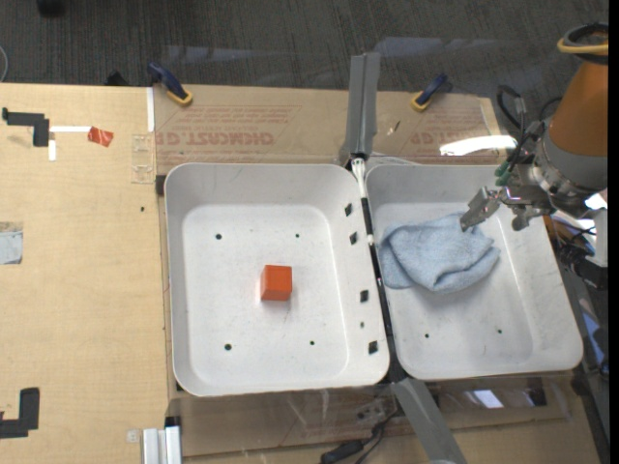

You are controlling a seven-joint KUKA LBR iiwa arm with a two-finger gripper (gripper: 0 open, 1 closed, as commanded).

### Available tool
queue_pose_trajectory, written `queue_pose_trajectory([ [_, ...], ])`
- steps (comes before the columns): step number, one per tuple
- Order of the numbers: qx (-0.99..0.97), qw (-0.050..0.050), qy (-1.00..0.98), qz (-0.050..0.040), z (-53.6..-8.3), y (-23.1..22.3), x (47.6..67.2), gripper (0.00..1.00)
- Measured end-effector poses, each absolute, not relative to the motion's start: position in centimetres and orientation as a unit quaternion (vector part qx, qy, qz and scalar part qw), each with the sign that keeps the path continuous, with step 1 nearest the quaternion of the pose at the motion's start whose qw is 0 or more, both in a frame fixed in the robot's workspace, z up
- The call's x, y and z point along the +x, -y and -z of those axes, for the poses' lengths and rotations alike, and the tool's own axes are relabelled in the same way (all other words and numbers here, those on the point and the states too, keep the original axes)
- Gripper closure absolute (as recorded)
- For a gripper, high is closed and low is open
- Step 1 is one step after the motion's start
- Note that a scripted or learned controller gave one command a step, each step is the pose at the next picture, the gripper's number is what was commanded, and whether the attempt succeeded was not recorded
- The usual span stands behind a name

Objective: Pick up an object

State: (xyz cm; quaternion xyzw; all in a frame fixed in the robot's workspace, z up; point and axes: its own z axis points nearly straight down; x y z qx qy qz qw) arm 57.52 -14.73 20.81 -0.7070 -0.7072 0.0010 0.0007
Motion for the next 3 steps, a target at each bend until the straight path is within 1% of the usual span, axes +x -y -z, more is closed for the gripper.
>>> queue_pose_trajectory([
  [1, -0.6, -0.002, 0.8, 0.0007, -9.7, 9.9, 60.3, 0.0],
  [2, -0.602, -0.003, 0.799, 0.0006, -10.7, 10.1, 60.4, 1.0],
  [3, -0.749, 0.0, 0.662, -0.0011, -19.1, 8.2, 65.9, 1.0],
])
